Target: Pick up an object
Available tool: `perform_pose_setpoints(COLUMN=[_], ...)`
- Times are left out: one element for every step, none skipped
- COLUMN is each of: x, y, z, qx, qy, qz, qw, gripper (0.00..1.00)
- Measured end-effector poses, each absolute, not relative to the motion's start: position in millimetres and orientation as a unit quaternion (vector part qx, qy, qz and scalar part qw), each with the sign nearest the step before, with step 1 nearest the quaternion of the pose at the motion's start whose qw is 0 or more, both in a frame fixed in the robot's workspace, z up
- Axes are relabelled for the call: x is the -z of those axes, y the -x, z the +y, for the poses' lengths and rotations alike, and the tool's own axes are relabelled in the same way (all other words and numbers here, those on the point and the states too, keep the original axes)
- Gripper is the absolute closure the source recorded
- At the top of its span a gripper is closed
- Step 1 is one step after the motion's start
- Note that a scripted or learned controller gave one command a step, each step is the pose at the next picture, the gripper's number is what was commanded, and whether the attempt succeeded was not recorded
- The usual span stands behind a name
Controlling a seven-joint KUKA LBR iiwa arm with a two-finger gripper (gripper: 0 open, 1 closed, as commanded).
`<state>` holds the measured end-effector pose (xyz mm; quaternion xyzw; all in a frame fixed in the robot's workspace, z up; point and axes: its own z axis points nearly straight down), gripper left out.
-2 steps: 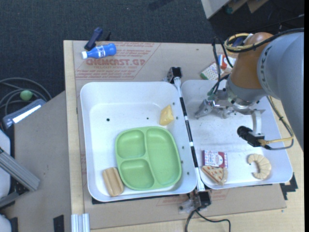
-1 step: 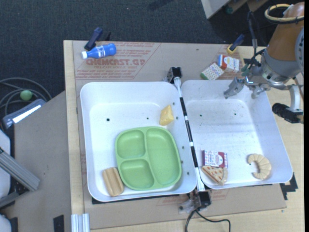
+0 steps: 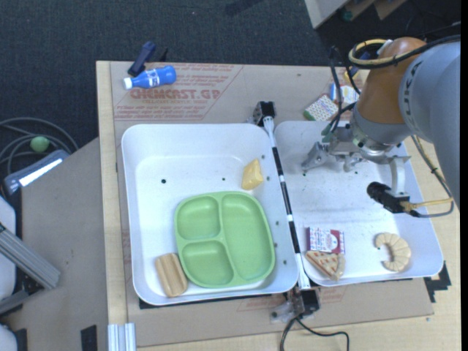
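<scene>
Grey arm [image 3: 437,86], orange band, black cables, metal gripper [image 3: 330,159].

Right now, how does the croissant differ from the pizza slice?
The croissant is curved and plain tan; the pizza slice is triangular with red spots. The croissant lies apart from other items; the pizza slice touches a small red packet. Both lie in the right bin.

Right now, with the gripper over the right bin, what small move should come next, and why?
Probably shift the gripper toward the croissant near the right bin's front corner. The gripper hangs over bare floor at the back, and the croissant lies apart from the other items.
</scene>
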<state>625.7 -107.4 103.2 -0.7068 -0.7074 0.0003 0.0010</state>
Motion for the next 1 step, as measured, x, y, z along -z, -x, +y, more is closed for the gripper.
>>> perform_pose_setpoints(x=[-211.5], y=[-635.1], z=[-164.6], qx=[0.0005], qy=[0.707], qz=[-0.707], qw=[-0.002], gripper=[0.00])
